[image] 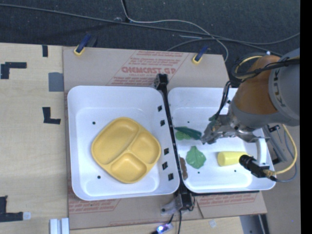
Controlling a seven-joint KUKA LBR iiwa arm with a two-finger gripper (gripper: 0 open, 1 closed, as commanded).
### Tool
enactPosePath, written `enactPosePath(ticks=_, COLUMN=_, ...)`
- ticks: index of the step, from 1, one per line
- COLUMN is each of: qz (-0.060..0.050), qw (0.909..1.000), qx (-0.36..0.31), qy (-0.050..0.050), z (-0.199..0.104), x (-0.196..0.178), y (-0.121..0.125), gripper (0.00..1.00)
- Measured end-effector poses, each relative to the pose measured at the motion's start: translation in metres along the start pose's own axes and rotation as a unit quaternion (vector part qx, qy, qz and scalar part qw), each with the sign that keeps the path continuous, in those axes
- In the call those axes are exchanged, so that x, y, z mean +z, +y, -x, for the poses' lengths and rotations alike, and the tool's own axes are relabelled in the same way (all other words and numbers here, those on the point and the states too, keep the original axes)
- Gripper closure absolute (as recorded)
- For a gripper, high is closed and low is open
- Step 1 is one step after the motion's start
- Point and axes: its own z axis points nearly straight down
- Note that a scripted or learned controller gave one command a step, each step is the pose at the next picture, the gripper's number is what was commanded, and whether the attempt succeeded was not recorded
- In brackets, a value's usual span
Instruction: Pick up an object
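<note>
You have one yellow divided plate (126,150) in the left bin (78,130), and in the right bin (195,99) two green pieces (187,133) (196,157) and one yellow block (230,158), with the gripper (208,135) beside the upper green piece, its grip state unclear.

Red print reading "CHEMCAST GP" runs across the far part of the brown cardboard sheet (146,65) that lies under the two bins, with smaller red lines around it too faint to read. More red print shows on the sheet's near edge, below the left bin, also too small to make out. On the grey arm (285,89) at the right, part of the black "KUKA" lettering shows.
</note>
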Motion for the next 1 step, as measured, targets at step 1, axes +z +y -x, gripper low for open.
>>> enactPosePath(ticks=1, qz=0.001, qw=1.0, qx=0.0, qy=0.0, z=-0.0003, x=-0.0528, y=0.0013, gripper=1.0)
